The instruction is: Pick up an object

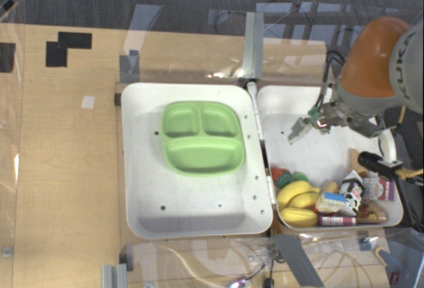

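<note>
The counter carries two white bins side by side. The right bin is the one under the tool, and the left bin lies on the far side of the tool from the arm. The arm reaches in from the right, with its orange band above the wrist.

The tool hangs over the bare upper part of the right bin, pointing toward the left bin. It has nothing between its parts as far as the view shows, but how wide it stands cannot be told, because it is small and partly in shade.

The relation that matters for the coming move is this: all the loose things of the right bin lie in a heap at the near wall, below the tool in the picture and somewhat back toward the arm. The bananas are the largest of the heap and the nearest to the tool; their long axis runs roughly along the near wall. Probably the tool must travel toward that wall and then go down.

Beside the bananas, further toward the arm, lies a small carton, then several packets too mixed to name. A green and red piece sits just beside the bananas on the tool's side.

The left bin holds one green divided plate, well apart from the tool, with its three compartments bare.
</note>
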Available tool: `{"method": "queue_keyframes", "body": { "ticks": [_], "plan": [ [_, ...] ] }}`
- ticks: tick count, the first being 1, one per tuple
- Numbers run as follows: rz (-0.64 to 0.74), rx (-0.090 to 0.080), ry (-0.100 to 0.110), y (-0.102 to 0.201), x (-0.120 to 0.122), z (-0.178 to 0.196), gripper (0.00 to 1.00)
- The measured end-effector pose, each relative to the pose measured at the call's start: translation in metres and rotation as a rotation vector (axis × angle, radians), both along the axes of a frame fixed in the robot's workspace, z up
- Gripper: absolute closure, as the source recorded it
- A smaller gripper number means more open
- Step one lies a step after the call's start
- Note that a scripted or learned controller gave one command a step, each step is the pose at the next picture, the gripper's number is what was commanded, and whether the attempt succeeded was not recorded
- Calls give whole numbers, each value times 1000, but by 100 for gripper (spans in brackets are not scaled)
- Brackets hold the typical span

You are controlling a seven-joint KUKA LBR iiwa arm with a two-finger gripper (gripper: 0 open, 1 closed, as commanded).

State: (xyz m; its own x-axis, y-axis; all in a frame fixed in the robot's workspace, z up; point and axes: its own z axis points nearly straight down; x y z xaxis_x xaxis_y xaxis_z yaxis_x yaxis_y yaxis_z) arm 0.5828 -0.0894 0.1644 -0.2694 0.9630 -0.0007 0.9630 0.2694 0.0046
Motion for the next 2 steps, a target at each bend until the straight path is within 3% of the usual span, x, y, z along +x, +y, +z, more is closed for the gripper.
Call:
{"method": "queue_keyframes", "body": {
  "ticks": [1, 2],
  "plan": [
    [264, -4, -13, -32, -68, -72, 0],
    [347, -3, -4, 9, -74, 21, 0]
  ]
}}
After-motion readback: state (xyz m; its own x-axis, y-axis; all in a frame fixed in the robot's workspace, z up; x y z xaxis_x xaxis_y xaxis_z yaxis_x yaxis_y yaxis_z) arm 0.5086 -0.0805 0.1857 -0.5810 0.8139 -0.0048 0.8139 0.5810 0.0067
